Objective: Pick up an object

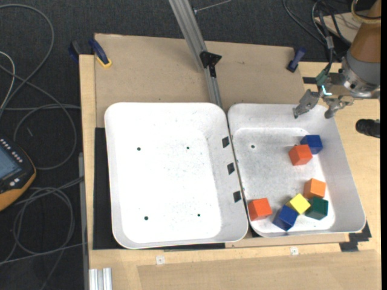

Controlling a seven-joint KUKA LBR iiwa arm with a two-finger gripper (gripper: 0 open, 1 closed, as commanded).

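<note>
The right bin (266, 122) holds several small blocks. A blue block (312, 142) and a red-orange block (300, 154) touch near its far right side. Along the near edge sit an orange block (260, 208), a blue block (285, 217), a yellow block (299, 203), a dark green block (317, 208) and another orange block (314, 188). My gripper (317, 106) hovers over the bin's far right corner, above and behind the blue and red-orange pair. Its two fingers are spread apart, with nothing between them.
The left bin (121, 162) lies beside the right one, with black clips along the shared edge. A slanted metal pole (192, 35) rises behind the bins. Blue clamps (100, 52) sit at the bench's far corners. Cables lie on the floor at left.
</note>
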